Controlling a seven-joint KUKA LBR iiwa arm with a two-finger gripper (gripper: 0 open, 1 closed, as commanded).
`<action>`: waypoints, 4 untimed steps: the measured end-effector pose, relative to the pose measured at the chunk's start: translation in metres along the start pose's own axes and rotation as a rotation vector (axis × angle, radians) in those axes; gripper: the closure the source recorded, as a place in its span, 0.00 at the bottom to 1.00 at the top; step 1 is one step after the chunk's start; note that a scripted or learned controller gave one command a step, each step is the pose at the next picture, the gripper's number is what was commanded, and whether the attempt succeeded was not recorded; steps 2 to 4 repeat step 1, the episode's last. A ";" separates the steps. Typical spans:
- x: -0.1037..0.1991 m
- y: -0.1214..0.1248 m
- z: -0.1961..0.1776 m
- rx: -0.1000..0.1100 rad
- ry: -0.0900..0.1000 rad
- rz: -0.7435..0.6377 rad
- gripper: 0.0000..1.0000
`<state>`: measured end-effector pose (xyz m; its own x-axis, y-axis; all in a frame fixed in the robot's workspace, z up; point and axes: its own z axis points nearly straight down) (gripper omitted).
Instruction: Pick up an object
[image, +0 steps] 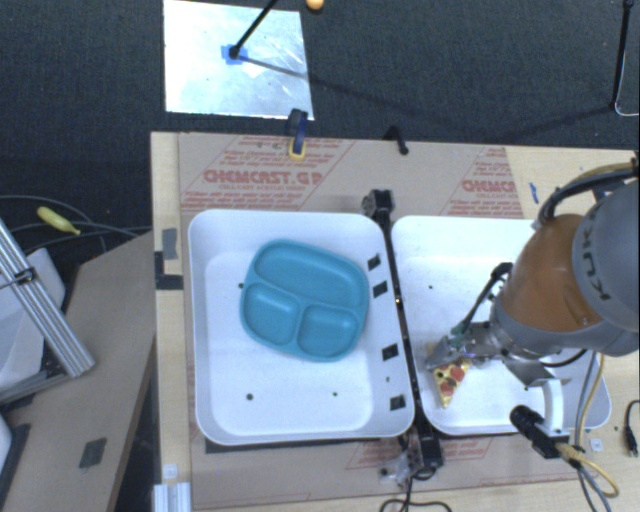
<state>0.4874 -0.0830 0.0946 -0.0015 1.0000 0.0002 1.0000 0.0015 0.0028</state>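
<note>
A: What do we have on the bench (250, 165)?

B: Two white bins side by side. We take the black divider (393, 300) between them as our landmark. To its left, in the left bin (215, 400), lies a blue sectioned plate (303, 299), flat, with three compartments, sitting a little toward the far side of that bin.

A: And right of the divider?

B: The right bin (440, 250). Just beside the divider, near the bin's front edge, we see a small pizza-slice toy (449, 380), yellow with red spots, its point aimed toward the front.

A: Where is the arm?

B: The grey arm (570, 290), with its orange band, reaches in over the right bin, well right of the divider. Its gripper (462, 345) is low, at the far end of the pizza slice, closer to the divider than the arm's body is.

A: Is it holding the slice?

B: We cannot tell how the gripper stands; the tip is small and dark against the toy. The slice looks to lie on the bin floor, with the gripper touching or just above its wide end.
</note>
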 end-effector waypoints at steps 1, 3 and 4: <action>0.060 0.047 -0.095 -0.011 0.002 -0.011 1.00; 0.060 0.047 -0.095 -0.011 0.002 -0.011 1.00; 0.060 0.047 -0.095 -0.011 0.002 -0.011 1.00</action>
